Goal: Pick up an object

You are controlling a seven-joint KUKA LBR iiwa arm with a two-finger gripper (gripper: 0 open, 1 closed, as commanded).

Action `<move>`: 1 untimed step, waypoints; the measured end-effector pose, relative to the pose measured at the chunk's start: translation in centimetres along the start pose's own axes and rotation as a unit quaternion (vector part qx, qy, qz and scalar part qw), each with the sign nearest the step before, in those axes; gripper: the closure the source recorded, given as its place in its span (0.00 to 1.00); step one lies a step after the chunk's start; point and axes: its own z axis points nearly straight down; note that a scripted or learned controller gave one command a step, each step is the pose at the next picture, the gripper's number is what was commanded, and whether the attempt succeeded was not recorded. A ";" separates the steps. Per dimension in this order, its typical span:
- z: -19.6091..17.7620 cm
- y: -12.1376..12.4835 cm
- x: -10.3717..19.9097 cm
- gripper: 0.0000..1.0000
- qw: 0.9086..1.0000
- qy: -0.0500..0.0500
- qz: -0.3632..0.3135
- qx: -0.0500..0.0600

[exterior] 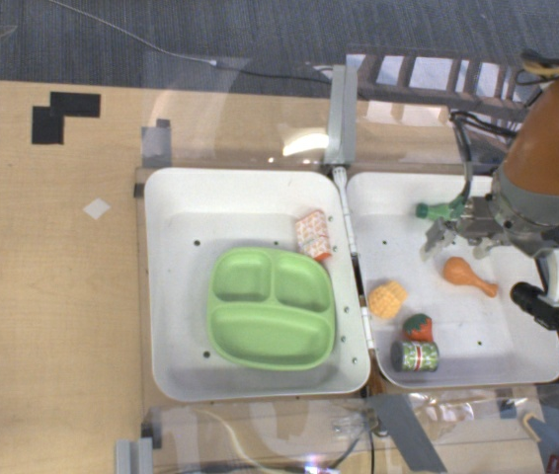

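Camera view looks down on the table (52,294) with two white bins. Left bin (176,265) holds a green plate (272,309) and a small packet (312,233). Right bin (517,358) holds a can (417,355), a yellow corn piece (386,300), an orange drumstick (469,276) and a green item (436,208). The end effector (460,235) hangs open and empty just beside the drumstick, nearer the bin's far wall. I judge its rounded shape could slip out sideways when the fingers close.
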 end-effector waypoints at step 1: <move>9.6 0.8 -3.2 0.00 1.000 -0.001 0.001 -0.001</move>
